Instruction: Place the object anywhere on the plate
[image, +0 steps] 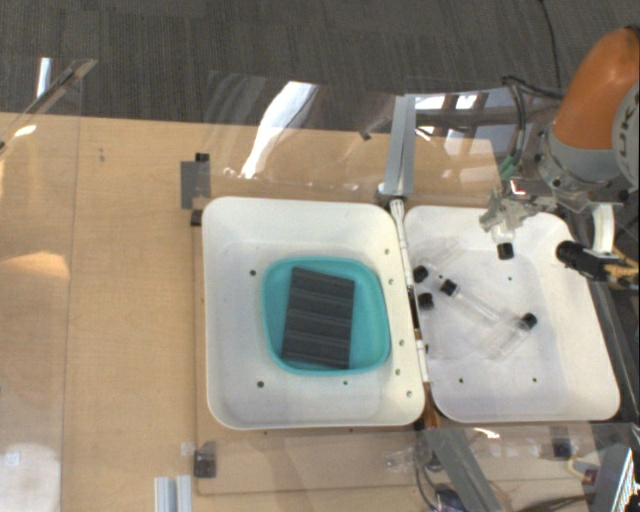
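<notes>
Fixed overhead view, looking down at a slant on the counter (110, 300), a light wood surface carrying 2 shallow white bins side by side.

Left bin (230, 390): holds a teal plate (275, 300) with rounded corners, sitting roughly at the bin's centre. A dark grey ribbed rectangular object (318, 318) lies flat on the plate, long axis running near to far, tilted slightly. Its whole outline falls within the plate's rim; it touches nothing else.

Right bin (580, 385): holds several small clear tube-like pieces with black caps. 2 black caps (422, 285) lie close to the bin's left wall, near the divider between the bins. 1 clear piece with a black end (524, 322) lies near the bin's centre. Another small black piece (506, 250) sits toward the far side, just below the arm's tool.

Arm (600, 100): enters from the right, orange band visible at the upper right corner, grey wrist below it. The gripper (500, 218) hangs over the far edge of the right bin, well apart from the plate and the ribbed object. Jaws: too small and cluttered by cabling to resolve, so I cannot tell whether they stand wide or narrow. Nothing visible between them.

A clear plastic sheet with reflections runs along the far side of both bins.
</notes>
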